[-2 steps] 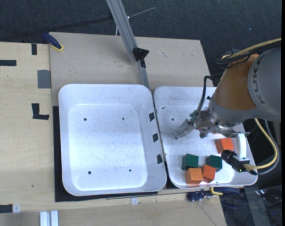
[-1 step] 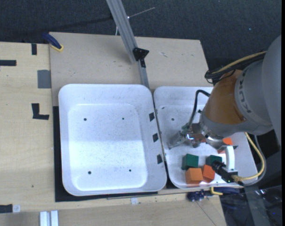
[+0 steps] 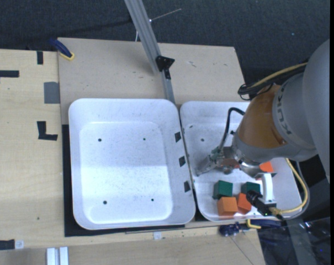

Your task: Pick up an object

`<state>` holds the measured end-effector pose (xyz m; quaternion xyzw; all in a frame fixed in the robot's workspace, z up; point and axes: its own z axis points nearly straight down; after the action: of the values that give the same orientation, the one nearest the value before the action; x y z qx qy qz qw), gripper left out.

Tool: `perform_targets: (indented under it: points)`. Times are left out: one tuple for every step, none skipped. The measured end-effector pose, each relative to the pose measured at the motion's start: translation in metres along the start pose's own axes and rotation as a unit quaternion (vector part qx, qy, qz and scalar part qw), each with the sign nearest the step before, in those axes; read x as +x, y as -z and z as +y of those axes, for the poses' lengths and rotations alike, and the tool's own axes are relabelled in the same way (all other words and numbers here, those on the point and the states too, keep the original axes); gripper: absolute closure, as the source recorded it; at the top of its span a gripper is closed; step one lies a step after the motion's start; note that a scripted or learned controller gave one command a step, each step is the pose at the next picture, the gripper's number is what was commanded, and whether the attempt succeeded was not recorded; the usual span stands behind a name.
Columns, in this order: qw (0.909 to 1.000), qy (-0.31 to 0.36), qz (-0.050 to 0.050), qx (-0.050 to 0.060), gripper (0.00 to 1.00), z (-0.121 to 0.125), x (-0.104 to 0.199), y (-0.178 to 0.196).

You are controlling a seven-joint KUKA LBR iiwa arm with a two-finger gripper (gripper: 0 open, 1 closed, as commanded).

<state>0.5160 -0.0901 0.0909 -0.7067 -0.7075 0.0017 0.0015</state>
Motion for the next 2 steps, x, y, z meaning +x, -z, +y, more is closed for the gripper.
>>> perform_targets:
  points:
    - [1.0, 0.001, 0.001, 0.0, 1.0, 0.0, 0.001, 0.01]
    - [1.0, 0.0, 0.0, -0.004, 1.0, 0.004, -0.002, 0.072]
